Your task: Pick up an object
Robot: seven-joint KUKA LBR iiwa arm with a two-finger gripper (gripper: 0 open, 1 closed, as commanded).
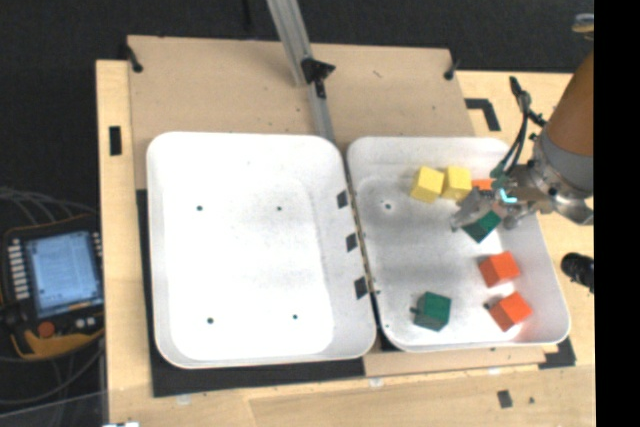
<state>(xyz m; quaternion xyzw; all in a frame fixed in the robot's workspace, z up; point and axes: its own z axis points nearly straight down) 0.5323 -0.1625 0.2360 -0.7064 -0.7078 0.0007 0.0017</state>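
My gripper (491, 209) reaches in from the right over the upper right part of the right bin (400, 335). A dark green block (482, 228) sits tilted right at its tip, partly covered by it. Whether the block is held or only touched I cannot tell. Two yellow blocks (428, 183) (458, 180) lie side by side just left of the gripper. A small orange piece (483, 184) peeks out beside them. Two orange blocks (498, 268) (511, 310) lie below the gripper near the bin's right wall. Another green block (432, 310) rests near the front of the bin.
The left bin (160, 215) adjoins the right one, with small black clips along the shared rim (356, 240). A slanted metal pole (285, 5) rises behind the bins. A tablet-like pendant (55, 275) lies off the bench at the far left.
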